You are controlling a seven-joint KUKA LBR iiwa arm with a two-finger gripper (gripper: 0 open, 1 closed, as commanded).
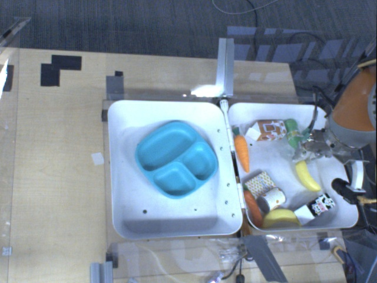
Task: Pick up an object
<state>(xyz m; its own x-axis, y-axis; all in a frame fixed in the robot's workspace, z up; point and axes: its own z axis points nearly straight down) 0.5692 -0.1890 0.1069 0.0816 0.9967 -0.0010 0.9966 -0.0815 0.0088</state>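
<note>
Where the arm (356, 108) enters from the right, its grey body and orange band are cut off by the frame edge, and the gripper (312, 147) hangs low over the upper right part of the right bin (277, 112). Whether its fingers are spread or closed cannot be told, since they blur into a green-capped item (293, 130) just beside them. Nothing is seen between the fingers. Just below the gripper lies a yellow banana (307, 176). A small brown-and-white carton (270, 129) lies at the bin's top, an orange carrot (241, 152) along its left wall. Crowded at the bottom are a patterned packet (260, 183), a dark can (271, 199), a second yellow piece (280, 217) and a black-and-white box (322, 204), partly overlapping and hard to identify. The left bin (126, 158) holds a blue three-compartment plate (175, 158). Both bins rest on a pale wooden bench (53, 175); dark carpet (118, 16) with a loose cable (247, 5) lies beyond.
</note>
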